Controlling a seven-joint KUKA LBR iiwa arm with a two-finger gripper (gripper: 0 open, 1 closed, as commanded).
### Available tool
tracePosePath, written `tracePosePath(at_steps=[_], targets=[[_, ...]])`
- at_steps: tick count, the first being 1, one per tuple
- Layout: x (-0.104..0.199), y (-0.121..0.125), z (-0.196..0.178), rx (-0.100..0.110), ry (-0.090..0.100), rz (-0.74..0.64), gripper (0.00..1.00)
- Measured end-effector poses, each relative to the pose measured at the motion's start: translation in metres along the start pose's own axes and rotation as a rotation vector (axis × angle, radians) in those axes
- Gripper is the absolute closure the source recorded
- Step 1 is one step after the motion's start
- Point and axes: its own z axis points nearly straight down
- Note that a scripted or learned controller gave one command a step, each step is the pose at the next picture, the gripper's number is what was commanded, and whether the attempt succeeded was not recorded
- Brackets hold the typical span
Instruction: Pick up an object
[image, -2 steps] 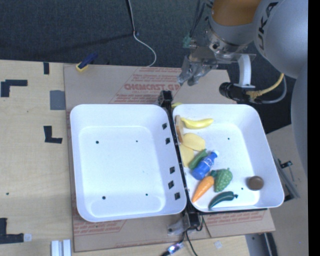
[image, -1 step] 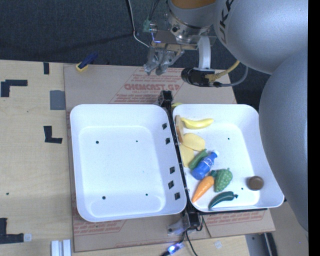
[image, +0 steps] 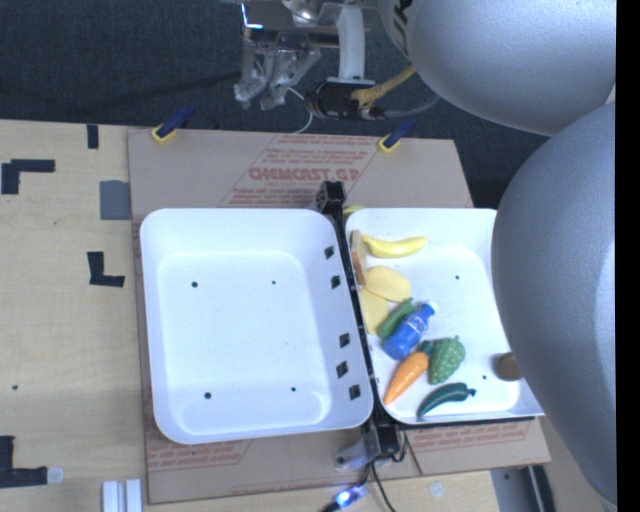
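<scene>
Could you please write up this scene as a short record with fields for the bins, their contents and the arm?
left bin: white, shallow
right bin: white, holds the toys
contents: banana, blue bottle, carrot, dark green pepper, bumpy green fruit
gripper: above the far edge of the bench, away from both bins
arm: grey, covering the right bin's right side

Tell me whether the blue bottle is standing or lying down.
Lying down. The blue bottle rests on its side in the right bin, cap end up-right, beside the carrot.
</scene>
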Motion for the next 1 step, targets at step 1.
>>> tracePosePath(at_steps=[1], targets=[[0.029, -0.0806, -0.0805, 0.003, 0.001, 0.001, 1.0]])
